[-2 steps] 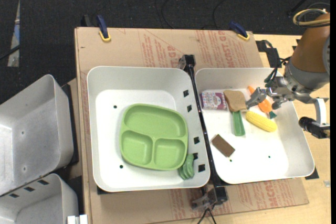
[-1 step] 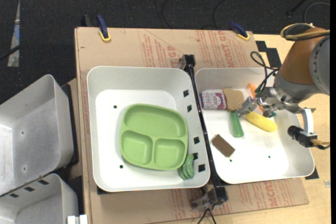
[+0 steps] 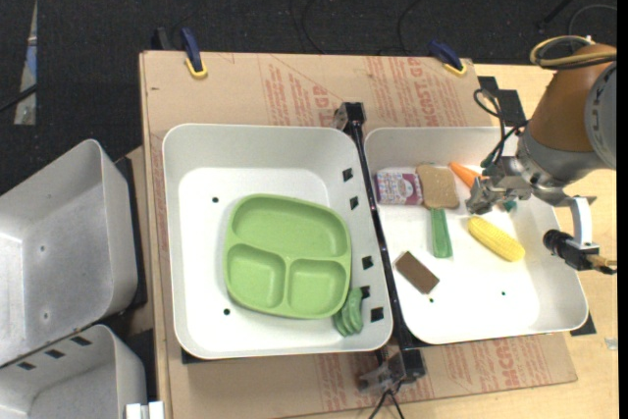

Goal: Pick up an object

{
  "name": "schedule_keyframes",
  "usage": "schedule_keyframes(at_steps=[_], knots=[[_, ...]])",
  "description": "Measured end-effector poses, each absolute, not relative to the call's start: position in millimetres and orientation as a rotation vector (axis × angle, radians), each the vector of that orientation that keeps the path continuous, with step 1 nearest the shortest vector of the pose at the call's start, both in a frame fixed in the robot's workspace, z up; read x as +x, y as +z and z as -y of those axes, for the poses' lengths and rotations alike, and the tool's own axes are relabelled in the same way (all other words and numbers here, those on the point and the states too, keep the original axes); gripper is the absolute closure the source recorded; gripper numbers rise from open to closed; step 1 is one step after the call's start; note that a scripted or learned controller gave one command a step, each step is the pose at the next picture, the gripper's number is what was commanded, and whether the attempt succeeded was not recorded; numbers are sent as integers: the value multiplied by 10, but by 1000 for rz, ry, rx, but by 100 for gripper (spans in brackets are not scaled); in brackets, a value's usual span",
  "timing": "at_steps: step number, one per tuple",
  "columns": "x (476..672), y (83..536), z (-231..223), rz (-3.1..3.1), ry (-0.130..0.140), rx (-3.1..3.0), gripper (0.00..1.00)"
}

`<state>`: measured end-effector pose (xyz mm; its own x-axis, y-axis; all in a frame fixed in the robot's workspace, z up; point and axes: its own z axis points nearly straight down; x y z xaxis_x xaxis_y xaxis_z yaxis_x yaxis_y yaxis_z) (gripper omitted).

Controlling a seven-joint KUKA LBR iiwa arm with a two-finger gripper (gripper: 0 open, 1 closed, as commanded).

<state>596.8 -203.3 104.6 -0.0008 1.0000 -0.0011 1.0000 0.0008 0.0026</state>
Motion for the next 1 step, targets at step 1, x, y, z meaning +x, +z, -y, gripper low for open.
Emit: schedule_keyframes(at_steps=[1], knots=[[5968,1524,2119,-2216,4,2218,100]])
